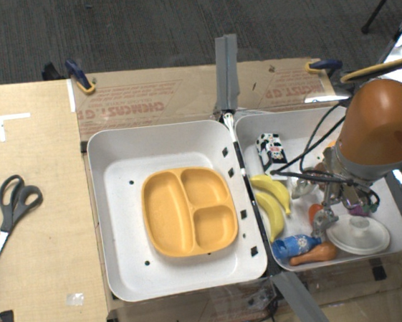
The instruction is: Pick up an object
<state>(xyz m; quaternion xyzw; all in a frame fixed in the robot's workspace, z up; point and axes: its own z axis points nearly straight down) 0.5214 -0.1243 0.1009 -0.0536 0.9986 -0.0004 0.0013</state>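
Note:
The right bin [293, 117] holds several objects. Two yellow bananas [274, 199] lie along its left wall, and a black-and-white toy [270, 147] sits behind them. At the front are a blue packet [295, 244], an orange carrot-like piece [315, 254] and a white round lid [359, 235]. My gripper [327, 216] hangs low over the bin's middle, just left of the lid and right next to a small red-orange object [314, 211]. The arm's orange band [374, 126] hides the bin's right side.
The left bin [112, 203] holds a yellow divided plate [189, 211]. Scissors [11, 207] lie on the wooden bench at far left. A grey post [227, 74] stands behind the seam between the bins. Cables [308, 155] trail from the wrist over the right bin.

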